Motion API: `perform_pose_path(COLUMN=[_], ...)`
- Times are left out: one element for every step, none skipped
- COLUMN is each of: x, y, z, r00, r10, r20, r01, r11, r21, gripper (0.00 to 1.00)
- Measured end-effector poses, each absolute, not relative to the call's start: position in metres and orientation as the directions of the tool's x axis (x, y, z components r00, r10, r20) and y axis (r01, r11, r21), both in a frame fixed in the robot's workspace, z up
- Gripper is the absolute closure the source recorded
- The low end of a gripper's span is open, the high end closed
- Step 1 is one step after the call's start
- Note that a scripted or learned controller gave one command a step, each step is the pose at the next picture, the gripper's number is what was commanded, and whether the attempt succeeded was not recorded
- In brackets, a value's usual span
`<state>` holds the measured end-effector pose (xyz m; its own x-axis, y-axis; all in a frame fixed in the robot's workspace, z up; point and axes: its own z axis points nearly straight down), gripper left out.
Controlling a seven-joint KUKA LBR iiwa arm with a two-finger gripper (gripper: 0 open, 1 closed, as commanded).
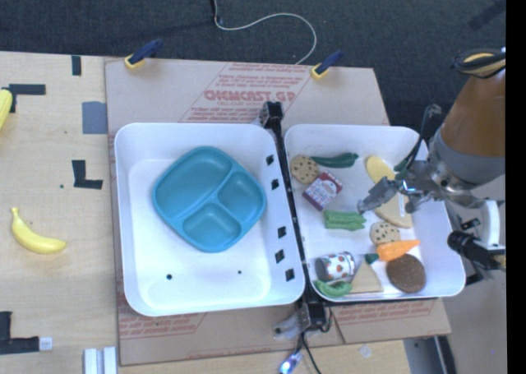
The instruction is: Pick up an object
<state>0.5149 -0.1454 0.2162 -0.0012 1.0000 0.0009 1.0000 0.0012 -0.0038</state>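
The right bin holds several toy foods: a cookie, a dark green pepper, a red packet, a green bean pod, a yellow piece, a beige slice, a second cookie, a carrot, a brown patty and a small can. My gripper hangs over the bin's right half, between the yellow piece and the beige slice. It is open, and nothing sits between its fingers.
The left bin carries a blue divided plate. A black divider runs between the bins. A yellow banana lies on the bench at far left. The arm's orange band stands over the right bin's right edge.
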Motion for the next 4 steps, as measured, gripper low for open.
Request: perform_pose_path(x=[0.515,0.509,0.510,0.483], y=[-0.145,-0.008,0.055,0.054], z=[0.225,0.292,0.352,0.370], r00=[-0.003,-0.016,-0.010,-0.003], r10=[1.000,1.000,1.000,1.000], r20=[0.002,0.004,0.002,0.000], r01=[1.000,1.000,1.000,1.000], r11=[0.003,0.016,0.010,0.003], r21=[-0.007,0.003,0.002,-0.002], gripper=[1.00,1.00,1.00,1.00])
